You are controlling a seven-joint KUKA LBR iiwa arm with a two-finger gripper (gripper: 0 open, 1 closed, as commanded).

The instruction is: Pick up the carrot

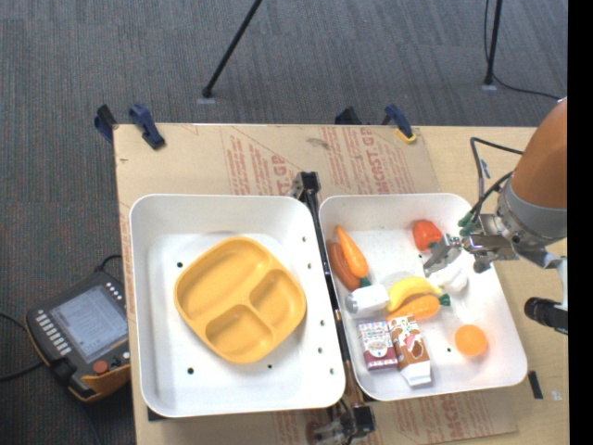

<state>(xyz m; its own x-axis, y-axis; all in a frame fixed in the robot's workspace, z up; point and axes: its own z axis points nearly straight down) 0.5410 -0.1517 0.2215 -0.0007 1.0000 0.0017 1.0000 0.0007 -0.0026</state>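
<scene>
Claw (451, 260) sits over the upper right part of the right bin (491, 364), arm (542, 179) coming in from the right. Can't tell whether it's spread or pressed together; blurred and cluttered there.

Near to far from the claw:
- white object (453, 276) right under/beside it; contact unclear.
- red-orange item (426, 234) just up-left of the claw, apart from it.
- banana (413, 292) just below-left, with an orange piece (422, 308) tucked against its lower edge.
- small white block (368, 298) further left, beside the banana's left end.
- orange ball (471, 340) below the claw, alone near the bin's lower right.
- two small cartons (397, 347) below-left, side by side, one red-brown and one white/orange.
- carrot (351, 251): well left of the claw, at the bin's left wall, lying at a slant. A darker orange-brown piece (338, 265) lies alongside its left flank. Nothing gripping it.
- left bin (148, 248), farthest left: yellow divided plate (240, 298) lying flat in the middle.
</scene>
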